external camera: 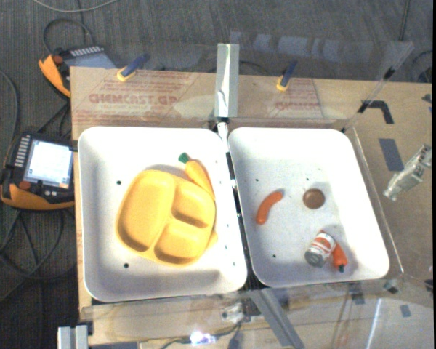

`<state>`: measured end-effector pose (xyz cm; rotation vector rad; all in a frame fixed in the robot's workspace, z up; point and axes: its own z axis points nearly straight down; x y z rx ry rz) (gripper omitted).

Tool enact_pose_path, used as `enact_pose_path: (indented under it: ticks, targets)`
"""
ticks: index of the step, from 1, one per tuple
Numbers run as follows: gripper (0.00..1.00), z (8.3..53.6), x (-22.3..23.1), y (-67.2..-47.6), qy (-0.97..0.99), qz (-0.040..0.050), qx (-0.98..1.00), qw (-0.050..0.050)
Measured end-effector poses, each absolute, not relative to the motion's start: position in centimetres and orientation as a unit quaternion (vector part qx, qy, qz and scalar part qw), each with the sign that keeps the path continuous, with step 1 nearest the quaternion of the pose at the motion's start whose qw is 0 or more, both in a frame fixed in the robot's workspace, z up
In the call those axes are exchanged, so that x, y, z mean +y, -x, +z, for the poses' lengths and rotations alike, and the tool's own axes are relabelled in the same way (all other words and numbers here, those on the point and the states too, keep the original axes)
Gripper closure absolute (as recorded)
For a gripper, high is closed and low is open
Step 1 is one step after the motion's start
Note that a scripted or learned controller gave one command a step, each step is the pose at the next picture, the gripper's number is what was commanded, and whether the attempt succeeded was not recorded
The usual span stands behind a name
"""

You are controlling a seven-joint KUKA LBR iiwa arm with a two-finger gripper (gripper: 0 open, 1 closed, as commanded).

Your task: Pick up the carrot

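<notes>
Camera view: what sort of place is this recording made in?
Most likely a robotics lab's pick-and-place bench, not a kitchen. Two white bins sit side by side holding toy food such as a carrot, a teach pendant lies on the carpet, and loose cables run around the bench.

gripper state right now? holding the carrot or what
Gripper: at the bench's right edge, outside both bins; open or closed cannot be told. Nothing visible between its fingers. The carrot lies in the left bin by the yellow divided plate.
</notes>
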<state>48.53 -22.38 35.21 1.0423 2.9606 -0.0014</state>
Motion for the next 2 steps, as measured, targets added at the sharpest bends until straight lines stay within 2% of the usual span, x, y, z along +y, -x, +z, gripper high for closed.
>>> enact_pose_path:
  ticks: [1, 2]
  targets:
    - [1.0, 35.2, -19.2, -48.6, -0.098, 0.0002, 0.995, 0.002]
    - [1.0, 33.7, -19.4, -48.6, 0.132, 0.0001, 0.991, 0.002]
